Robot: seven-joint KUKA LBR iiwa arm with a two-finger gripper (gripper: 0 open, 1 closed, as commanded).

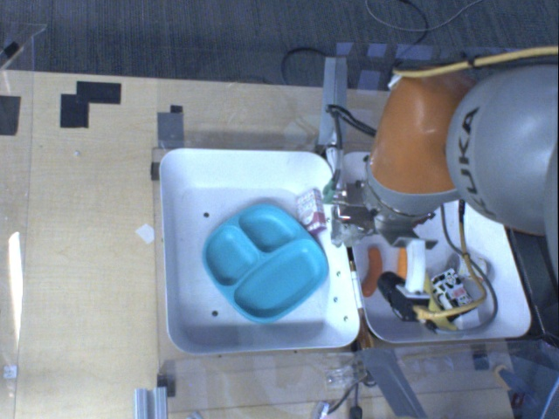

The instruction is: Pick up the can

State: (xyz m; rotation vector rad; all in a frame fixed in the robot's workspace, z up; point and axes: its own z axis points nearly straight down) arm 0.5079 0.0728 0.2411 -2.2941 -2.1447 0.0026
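The small cylindrical can with a white-and-red label [311, 209] lay tilted on its side at about two o'clock in the left white bin [188, 234], touching the blue divided plate's [266, 262] upper right rim.

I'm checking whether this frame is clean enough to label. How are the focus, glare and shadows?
Camera view: lighting is even, with soft shadows inside the left white bin; the blue three-compartment plastic tray is fairly sharp; a bright glare streak marks the bench at the left edge; the small can beside the gripper is blurry and hard to read.
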